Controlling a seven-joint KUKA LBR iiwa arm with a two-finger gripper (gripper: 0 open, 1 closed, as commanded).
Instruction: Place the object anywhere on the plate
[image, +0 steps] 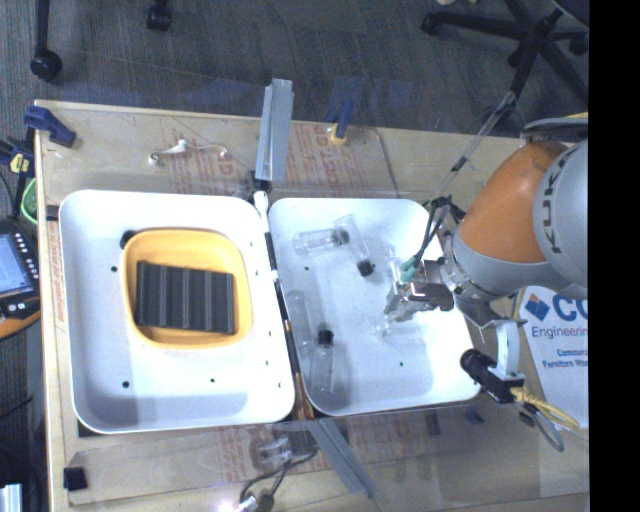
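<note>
**Pincer low over the right bin, plate waiting in the left**

The arm (520, 225) reaches in from the right, its orange band above the wrist; the pincer (408, 300) sits low over the right bin (352, 400), near that bin's right side; whether it is released or clenched cannot be told, since the fingertips blur into clear plastic beneath them. Several clear objects lie in that bin; a clear vial (320, 240) lies on its side near the back, a second clear vial (322, 362) with a dark cap lies toward the front left, and a small dark cap (366, 267) sits between them, apart from both; a faint clear piece (392, 322) lies just under the pincer, but whether it is touched or held cannot be told. The left bin (90, 390) carries the plate (186, 250), a yellow rounded tray with a dark ribbed insert (186, 298) in its middle; it sits toward the bin's back; none of the clear things lies on it. Both bins stand side by side on the table (130, 130), touching along their inner edges.
</note>
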